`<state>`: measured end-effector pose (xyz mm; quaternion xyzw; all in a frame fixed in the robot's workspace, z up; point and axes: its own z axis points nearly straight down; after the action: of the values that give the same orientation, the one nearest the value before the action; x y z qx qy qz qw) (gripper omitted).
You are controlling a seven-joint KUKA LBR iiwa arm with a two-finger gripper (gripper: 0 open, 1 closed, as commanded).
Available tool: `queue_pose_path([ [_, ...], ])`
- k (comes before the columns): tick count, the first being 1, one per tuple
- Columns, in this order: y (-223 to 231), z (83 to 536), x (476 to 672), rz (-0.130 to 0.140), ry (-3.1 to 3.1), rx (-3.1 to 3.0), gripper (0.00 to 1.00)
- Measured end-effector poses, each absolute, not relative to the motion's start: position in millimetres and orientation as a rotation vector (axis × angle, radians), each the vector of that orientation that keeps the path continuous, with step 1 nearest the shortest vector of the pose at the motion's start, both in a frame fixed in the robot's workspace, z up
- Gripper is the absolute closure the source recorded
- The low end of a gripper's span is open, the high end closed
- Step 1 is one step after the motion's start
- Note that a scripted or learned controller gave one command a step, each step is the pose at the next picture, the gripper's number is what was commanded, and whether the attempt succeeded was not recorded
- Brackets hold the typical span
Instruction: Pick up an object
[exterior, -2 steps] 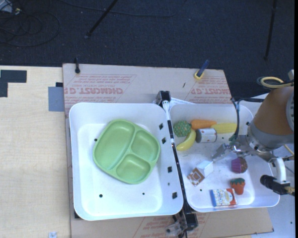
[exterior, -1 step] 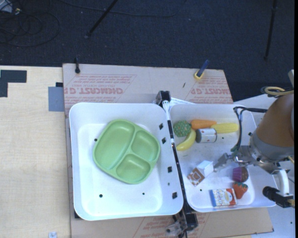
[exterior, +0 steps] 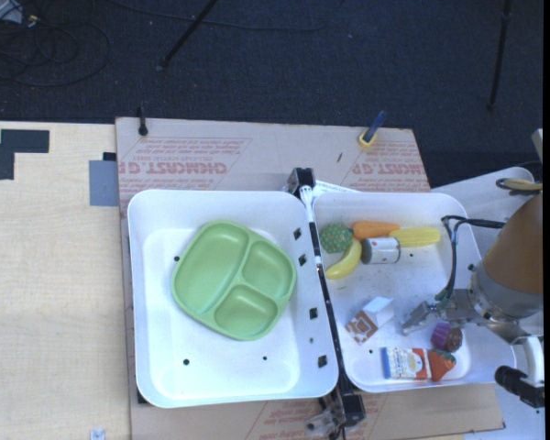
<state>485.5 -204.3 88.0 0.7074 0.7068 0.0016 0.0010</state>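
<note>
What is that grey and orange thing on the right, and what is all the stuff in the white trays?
That is a robot arm, filmed by one camera looking down from above. Its metal claw hangs over the right bin, trying to pick something up. It holds nothing I can see. In that bin lie toy foods: a carrot, corn, a banana, a green broccoli, a small carton and a flat box. The left bin holds a green divided plate.

Dark carpet floor (exterior: 284,44), cardboard-topped bench (exterior: 192,159)
</note>
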Motion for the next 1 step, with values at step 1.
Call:
queue_pose_path([
  [1, -205.0, 95.5, 485.3, 0.005, 2.217, 2.233, 1.0],
])
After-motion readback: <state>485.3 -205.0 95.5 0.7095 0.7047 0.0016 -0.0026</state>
